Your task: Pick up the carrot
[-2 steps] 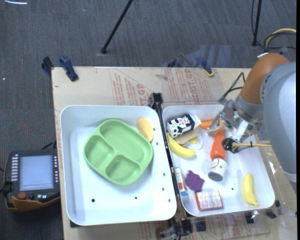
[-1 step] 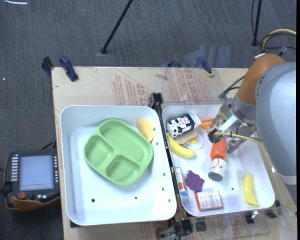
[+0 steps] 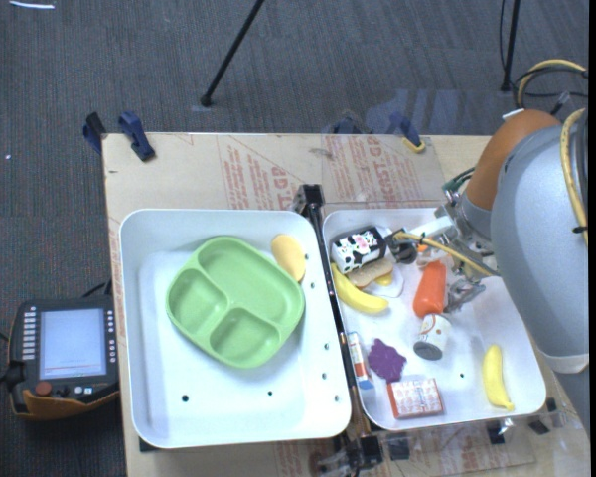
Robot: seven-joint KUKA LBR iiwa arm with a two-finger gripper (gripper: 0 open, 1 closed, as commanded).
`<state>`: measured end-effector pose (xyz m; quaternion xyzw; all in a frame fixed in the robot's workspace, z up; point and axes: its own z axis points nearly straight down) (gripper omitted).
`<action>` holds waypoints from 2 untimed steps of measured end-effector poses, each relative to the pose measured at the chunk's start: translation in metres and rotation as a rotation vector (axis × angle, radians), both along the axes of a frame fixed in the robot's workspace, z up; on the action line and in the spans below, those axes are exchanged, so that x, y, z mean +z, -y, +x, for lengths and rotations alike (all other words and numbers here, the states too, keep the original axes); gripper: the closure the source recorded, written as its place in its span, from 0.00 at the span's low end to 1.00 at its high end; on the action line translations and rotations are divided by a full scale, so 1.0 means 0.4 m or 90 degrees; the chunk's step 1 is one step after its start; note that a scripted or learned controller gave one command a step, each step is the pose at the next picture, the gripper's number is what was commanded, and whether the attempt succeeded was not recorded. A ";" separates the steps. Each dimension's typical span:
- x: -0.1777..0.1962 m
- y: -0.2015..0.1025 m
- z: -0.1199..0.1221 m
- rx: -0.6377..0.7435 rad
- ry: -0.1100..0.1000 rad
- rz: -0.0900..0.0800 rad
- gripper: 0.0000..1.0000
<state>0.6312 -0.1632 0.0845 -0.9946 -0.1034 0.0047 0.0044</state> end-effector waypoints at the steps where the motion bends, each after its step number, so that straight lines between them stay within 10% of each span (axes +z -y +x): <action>1: 0.008 -0.006 -0.074 -0.002 0.004 -0.002 0.00; 2: 0.004 0.113 -0.256 0.063 0.002 0.005 0.00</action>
